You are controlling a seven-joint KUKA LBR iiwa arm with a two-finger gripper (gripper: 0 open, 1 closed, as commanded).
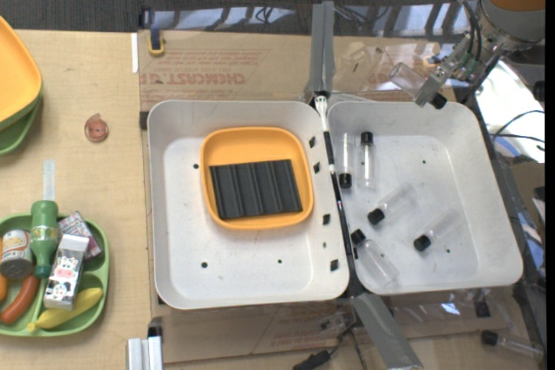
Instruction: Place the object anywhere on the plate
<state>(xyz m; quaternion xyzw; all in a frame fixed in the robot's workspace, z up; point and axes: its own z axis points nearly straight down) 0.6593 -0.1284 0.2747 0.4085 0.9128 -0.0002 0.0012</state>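
An orange plate [257, 137] lies in the left bin [173, 212]. On it rests a dark grey ribbed rectangular block [257, 189], flat and within the plate's rim. My gripper [432, 87] hangs high at the upper right, over the far edge of the right bin [473, 186], well away from the plate. Something clear with a black tip sits at its end, and I cannot make out whether that is a held vial or part of the gripper.
Several clear vials with black caps lie in the right bin, such as one vial [366, 157] and another vial [432, 235]. On the table at left are a green plate of toy food [52, 277], stacked bowls [13, 91] and a small pink disc [96, 128].
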